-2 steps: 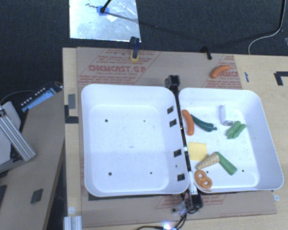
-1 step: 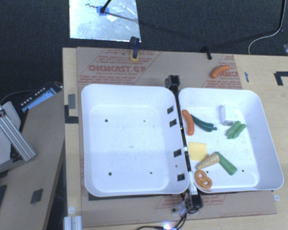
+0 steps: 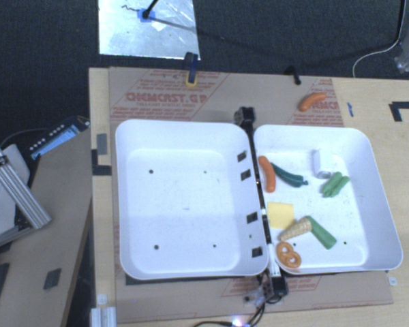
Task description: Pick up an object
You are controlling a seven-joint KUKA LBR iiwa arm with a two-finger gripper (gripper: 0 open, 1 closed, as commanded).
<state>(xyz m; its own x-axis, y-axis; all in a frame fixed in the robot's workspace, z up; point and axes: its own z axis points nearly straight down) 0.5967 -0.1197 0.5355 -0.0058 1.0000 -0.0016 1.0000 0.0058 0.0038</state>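
Jaws' state I cannot tell. Step: pick not begun. Objects cluster in right bin [image 3: 378, 203] near divider: yellow cheese slice [image 3: 281, 215], pretzel [image 3: 288, 255], carrot [image 3: 266, 173]. Next: I choose isolated piece, descend.

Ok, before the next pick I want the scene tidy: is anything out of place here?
Yes. One orange sausage-shaped toy lies on the cardboard beyond the right bin, outside both bins, while the other toys sit inside that bin. Nothing looks spilled or broken.
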